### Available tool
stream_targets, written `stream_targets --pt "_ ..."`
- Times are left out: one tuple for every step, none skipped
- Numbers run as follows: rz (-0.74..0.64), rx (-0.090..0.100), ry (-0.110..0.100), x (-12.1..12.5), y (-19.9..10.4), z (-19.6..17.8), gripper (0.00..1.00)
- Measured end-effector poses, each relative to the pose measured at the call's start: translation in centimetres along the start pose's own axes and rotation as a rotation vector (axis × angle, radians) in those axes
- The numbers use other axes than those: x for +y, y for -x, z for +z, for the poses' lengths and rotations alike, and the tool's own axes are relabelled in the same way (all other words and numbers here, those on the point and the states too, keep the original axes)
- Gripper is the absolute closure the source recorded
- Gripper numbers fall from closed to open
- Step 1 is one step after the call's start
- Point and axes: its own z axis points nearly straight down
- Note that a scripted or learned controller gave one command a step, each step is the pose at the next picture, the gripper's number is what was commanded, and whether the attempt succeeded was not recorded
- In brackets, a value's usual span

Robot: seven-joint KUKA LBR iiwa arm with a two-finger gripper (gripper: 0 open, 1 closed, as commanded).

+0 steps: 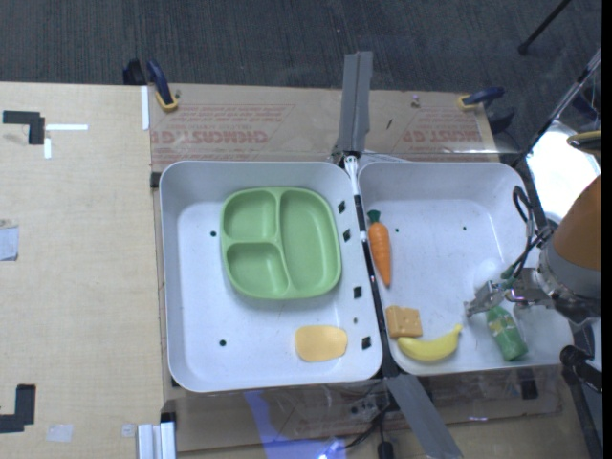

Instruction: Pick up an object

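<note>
Pincer (488,299) hovering low in right shallow white bin (449,185), just beside green bottle (506,336) lying near bin's front right corner; finger opening cannot tell. Yellow banana (429,346), orange carrot (381,247) sitting leftward. Green divided plate (281,243) resting in left bin (191,285).

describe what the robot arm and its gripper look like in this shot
At the right edge, the arm shows a grey body with a rounded orange band above the wrist. A black cable loops along it near the bin's right wall. The gripper is a small, pale metallic silver assembly with light-coloured parts; its finer details are too small to make out.
</note>
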Motion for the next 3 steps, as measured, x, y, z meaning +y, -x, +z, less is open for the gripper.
stream_targets --pt "0.002 0.000 0.001 0.0 0.0 -0.9 1.00" --pt "-0.078 -0.001 0.001 1.4 -0.9 0.0 1.00" --pt "-0.066 -0.002 0.002 11.4 -2.6 -3.0 1.00"
